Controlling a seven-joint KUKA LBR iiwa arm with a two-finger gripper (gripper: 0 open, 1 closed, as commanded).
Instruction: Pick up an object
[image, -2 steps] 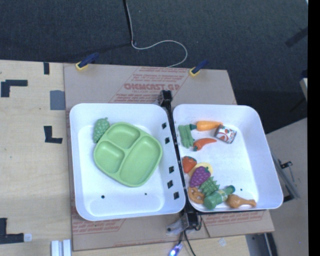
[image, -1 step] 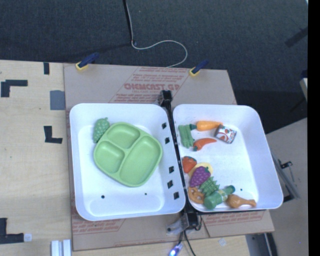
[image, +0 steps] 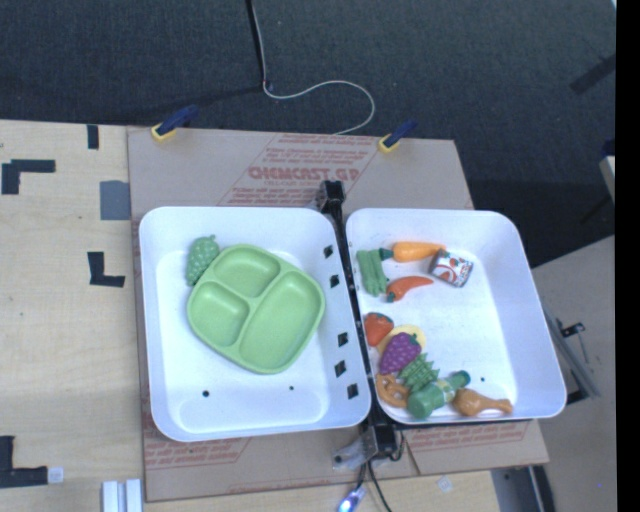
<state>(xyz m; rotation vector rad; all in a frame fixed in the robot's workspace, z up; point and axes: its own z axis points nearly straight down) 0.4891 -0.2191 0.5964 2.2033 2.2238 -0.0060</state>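
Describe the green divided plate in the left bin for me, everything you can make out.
The green divided plate is light green, looks like matte plastic, with rounded corners and three compartments: two smaller ones toward the upper left, one larger at lower right. It lies flat, right side up, turned at a slant in the left bin, roughly central. Nothing sits in its compartments. A dark green bumpy toy, possibly grapes, lies against its upper left edge.

The arm's colours, shapes and markings cannot be told here.

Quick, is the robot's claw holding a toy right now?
Gripper: cannot be told from this picture; nothing here shows a toy between its fingers.
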